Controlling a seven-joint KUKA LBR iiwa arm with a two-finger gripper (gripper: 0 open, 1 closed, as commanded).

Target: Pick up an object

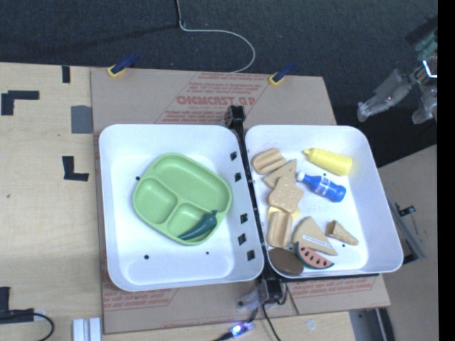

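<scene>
The right bin [375, 190] holds several toy foods: a yellow bottle [328, 160], a blue bottle [321, 186], tan bread pieces [284, 194], a watermelon slice [315, 256], a brown disc [287, 261] and a small tan wedge [341, 231]. In the left bin [121, 190] lies a green divided plate [178, 190] with a dark green pepper [199, 226] on its near edge. My gripper [371, 106] hangs outside the bins, beyond the right bin's far right corner and well above the dark floor. It is small and blurred, and nothing shows in it.
Both bins rest on a cardboard sheet [213, 98] held by yellow and blue clamps [122, 65] at the far edge. A white cable [213, 30] loops across the dark floor behind. A black hinge strip [242, 183] runs between the bins.
</scene>
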